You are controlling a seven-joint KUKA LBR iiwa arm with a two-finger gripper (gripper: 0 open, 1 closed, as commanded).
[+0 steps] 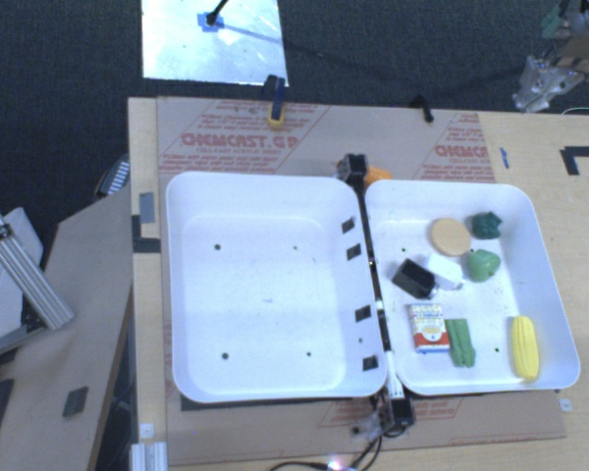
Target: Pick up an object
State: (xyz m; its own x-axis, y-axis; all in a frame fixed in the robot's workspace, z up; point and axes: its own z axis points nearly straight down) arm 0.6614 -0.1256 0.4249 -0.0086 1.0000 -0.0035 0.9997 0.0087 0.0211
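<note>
Two shallow white plastic bins are seen side by side on a bench covered with printed cardboard. The left bin [201, 214] carries nothing but small dark marks on its floor. The objects are gathered in the right bin [545, 263].

Near the far side of that bin, a round tan disc [451, 235] is found, with a dark green lumpy object [487, 226] just beside it on the right. A lighter green rounded object [483, 264] lies nearer the camera, next to a small white piece [446, 270] that touches a black block [412, 279]. Toward the near rim, a small red-and-white printed box [428, 328] is placed beside a green ridged stick [459, 341], and a yellow corn cob [524, 346] lies near the right wall.

The pincer [547, 78] is seen at the upper right corner of the view, outside the bench edge and well apart from every object in the right bin. Whether it is open or closed cannot be told; nothing is seen held by it.
</note>
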